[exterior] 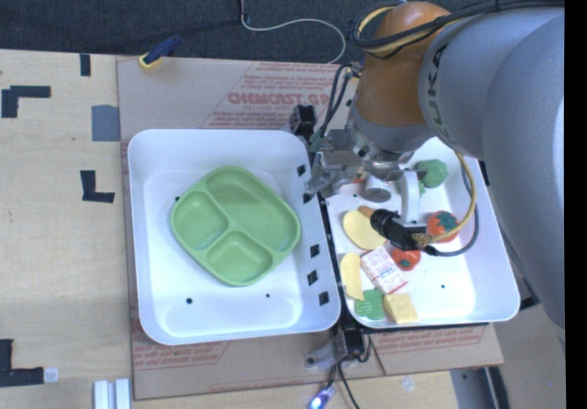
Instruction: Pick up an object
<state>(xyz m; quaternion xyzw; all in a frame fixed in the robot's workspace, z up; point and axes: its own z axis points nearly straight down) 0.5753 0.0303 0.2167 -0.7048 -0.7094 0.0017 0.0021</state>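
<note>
On the cardboard-topped worktop (266, 91), the end effector (371, 180), its grip state impossible to tell, hangs over the right bin (491, 256); the toy food (381, 274) lies crowded, so a grasp may slip or snag neighbours.

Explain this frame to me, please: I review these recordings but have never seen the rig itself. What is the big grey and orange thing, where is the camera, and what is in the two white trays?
The big grey shape with the orange band is a robot arm. It reaches in from the right of the picture. The camera is fixed above the bench and looks down at a slant.

On the bench sit two shallow white bins side by side. The left bin holds a green divided plate with three compartments. The right bin holds a cluster of small toy foods: yellow pieces, a red and white packet and a green round piece, among others.

The arm's wrist hangs over the right bin, near its upper left corner. Its gripper is low there, but I cannot tell from this angle whether it holds anything.
</note>
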